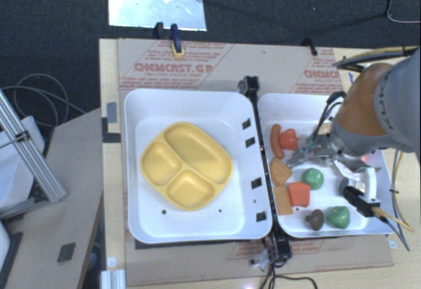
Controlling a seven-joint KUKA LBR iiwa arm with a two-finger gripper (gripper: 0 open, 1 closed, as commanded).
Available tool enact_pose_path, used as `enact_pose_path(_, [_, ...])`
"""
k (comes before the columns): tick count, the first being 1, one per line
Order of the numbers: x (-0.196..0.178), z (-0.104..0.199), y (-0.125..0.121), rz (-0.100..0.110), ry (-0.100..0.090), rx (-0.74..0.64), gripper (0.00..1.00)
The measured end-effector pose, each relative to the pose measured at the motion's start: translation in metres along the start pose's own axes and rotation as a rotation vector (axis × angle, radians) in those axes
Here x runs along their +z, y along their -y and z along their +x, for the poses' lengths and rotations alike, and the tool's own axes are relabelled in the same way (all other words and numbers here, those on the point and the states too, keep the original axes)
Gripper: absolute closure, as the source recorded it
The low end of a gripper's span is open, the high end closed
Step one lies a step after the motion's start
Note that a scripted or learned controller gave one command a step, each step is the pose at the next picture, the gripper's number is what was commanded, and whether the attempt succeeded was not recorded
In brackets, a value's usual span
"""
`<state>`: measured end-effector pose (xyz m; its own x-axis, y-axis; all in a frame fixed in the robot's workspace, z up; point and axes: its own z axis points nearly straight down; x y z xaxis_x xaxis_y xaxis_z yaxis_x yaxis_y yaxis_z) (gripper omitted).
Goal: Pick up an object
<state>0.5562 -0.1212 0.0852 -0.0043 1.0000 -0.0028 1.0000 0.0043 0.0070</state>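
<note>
The arm (378,106) reaches in over the right bin (289,105) from that bin's right edge, w/ the gripper (309,151) low over the bin's middle; whether the claw is released or clenched cannot be told, since the metal parts blur together there, and nothing is seen gripped; no object has been lifted yet, as judged from how things lie. The toys are crowded in the right bin's left half and along its near edge: a red sausage-like piece (287,139) w/ an orange one (275,132) just beside it, both near the left wall, long axes running roughly far-to-near; a tan wedge (281,172) below them and a second tan slab (283,199) nearer the near-left corner; a green round piece (312,178) at the bin's centre; a red block (299,194) touching or nearly touching it; a brown lump (316,219) and a green pepper-like piece (338,216) at the near edge. The nearest candidates are judged to be the red sausage-like piece, just left of the claw toward the left wall, and the green round piece, just toward the near edge; a short drop would likely suffice for either. The left bin (141,116) carries a yellow divided plate (186,164) at its centre, well apart from the claw.
</note>
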Motion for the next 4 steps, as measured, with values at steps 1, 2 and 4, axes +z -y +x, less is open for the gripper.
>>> enact_pose_path(1, [-0.011, 0.0, 0.001, 0.001, -0.001, -0.002, 1.0])
enact_pose_path(2, [0.0, -0.017, -0.079, -0.002, 0.0, -0.002, 1.0])
enact_pose_path(4, [0.0, -0.067, -0.064, 0.003, -0.008, -0.007, 0.0])
